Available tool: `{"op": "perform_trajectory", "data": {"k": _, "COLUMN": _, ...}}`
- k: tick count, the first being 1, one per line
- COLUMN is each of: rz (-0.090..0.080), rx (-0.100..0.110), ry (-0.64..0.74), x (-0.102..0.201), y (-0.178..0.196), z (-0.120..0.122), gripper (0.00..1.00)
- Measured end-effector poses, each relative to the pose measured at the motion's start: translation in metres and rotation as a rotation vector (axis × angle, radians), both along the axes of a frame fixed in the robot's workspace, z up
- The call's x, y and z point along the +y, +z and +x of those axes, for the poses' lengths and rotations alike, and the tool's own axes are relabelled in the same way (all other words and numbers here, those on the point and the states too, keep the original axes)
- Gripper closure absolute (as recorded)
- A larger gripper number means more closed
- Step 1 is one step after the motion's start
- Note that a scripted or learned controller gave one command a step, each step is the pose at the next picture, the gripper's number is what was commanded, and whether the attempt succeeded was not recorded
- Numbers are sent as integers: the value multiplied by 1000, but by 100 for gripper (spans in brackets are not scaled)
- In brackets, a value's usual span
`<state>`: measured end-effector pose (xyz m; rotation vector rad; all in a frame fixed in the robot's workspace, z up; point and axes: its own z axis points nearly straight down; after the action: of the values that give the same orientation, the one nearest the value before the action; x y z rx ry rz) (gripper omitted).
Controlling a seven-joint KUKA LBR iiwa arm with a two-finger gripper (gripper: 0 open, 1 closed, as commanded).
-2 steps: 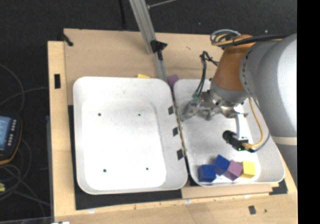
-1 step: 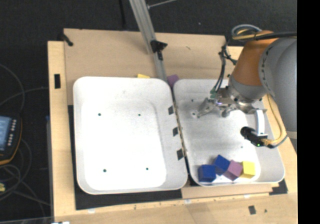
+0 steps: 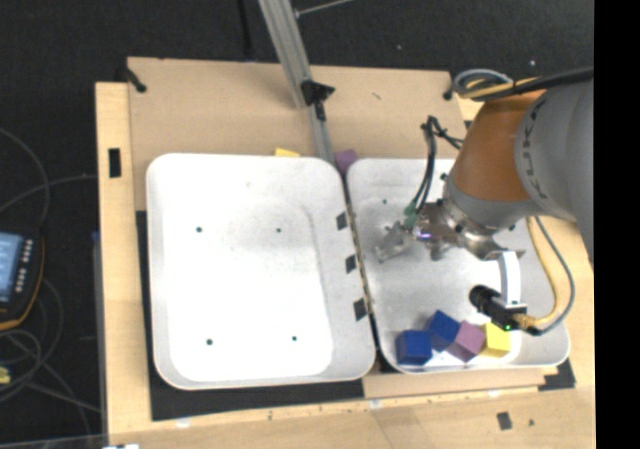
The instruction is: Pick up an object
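Camera view from above, slanted: two shallow white plastic bins side by side on light wooden surface [image 3: 240, 112]. Left white bin [image 3: 250, 267] bare white floor w/ few dark dots. Right white bin [image 3: 400, 187] carrying the arm's working end: grey KUKA arm w/ orange band [image 3: 500, 162] reaching in from the right, metal two-finger gripper [image 3: 395, 240] low over upper-middle of bin floor, pointing toward the divider. Gripper state: cannot tell, too small and cluttered w/ cables. Nothing visible in its grasp. Candidate objs all bunched at near edge of right bin, well apart from gripper: dark blue foam cube [image 3: 414, 346], blue block [image 3: 441, 326] just behind it, small purple cube [image 3: 466, 339] beside, yellow cube [image 3: 497, 339] at far right of cluster. Small yellow piece [image 3: 287, 152] and purple piece [image 3: 346, 160] lying outside bins at far rims. Progress, as judged: pick not done, no obj lifted or contacted; left to do — move to cluster, close on one cube, raise it.
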<state>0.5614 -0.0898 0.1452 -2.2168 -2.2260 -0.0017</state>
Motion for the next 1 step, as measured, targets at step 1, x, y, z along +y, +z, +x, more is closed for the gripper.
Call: {"op": "perform_trajectory", "data": {"k": 1, "rz": -2, "rx": -4, "ry": -7, "x": -4, "y": 9, "z": 2, "gripper": 100}}
